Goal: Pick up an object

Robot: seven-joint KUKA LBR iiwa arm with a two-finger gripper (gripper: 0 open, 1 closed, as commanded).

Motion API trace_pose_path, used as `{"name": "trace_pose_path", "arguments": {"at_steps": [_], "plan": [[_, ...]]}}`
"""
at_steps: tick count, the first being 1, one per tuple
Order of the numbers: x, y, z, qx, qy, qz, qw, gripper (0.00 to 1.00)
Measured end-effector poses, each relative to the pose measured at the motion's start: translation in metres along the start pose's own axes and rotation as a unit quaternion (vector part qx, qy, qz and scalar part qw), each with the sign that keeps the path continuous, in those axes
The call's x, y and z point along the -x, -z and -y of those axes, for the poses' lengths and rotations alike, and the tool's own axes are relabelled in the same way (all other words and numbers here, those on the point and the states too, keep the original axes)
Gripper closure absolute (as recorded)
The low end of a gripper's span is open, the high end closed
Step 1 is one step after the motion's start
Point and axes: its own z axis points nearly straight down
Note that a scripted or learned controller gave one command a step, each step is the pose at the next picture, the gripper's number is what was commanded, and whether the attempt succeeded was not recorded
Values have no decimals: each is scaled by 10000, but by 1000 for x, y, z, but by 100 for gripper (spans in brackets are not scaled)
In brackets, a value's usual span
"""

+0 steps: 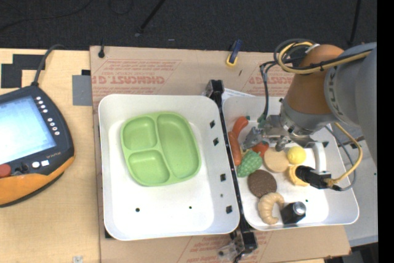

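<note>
The gripper (265, 138) is lowered into the right bin (337, 206), over the upper-left part of its floor. Whether it is open or closed cannot be determined, because the wrist body covers its tip from this angle. No object is visibly gripped.

The arm (354, 92) enters from the right side of the view. Its grey link slopes leftward, the orange band (311, 86) sits above the wrist, and the wrist points steeply down into the bin.

All candidate objects lie in the right bin:
- A small red piece (262, 148) is at the gripper's tip; contact cannot be confirmed.
- A long orange-red piece (236, 131) lies just left of the gripper, along the bin's left wall.
- A green knobbly piece (250, 164) lies just below the red piece, touching the orange-red piece.
- A pale tan round piece (276, 161) and a yellow ball (296, 155) sit side by side, right of the green piece.
- A brown disc (263, 182) lies below the tan piece.
- A croissant-shaped piece (269, 207) lies near the bin's lower edge, with a small black object with a grey top (293, 212) just beside it.

The left bin (154, 209) holds a green divided plate (161, 148). Both bins rest on a cardboard sheet (154, 68). A handheld control pendant (31, 135) lies at the far left.
</note>
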Motion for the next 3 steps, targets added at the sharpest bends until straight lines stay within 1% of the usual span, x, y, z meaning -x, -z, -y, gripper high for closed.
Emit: {"name": "trace_pose_path", "arguments": {"at_steps": [1, 2, 3], "plan": [[0, -15, -4, 73, 10, 18, 10000, 0], [1, -2, -6, 118, -15, 11, 9999, 100], [3, 58, -15, 60, 3, 15, 10000, 100]]}}
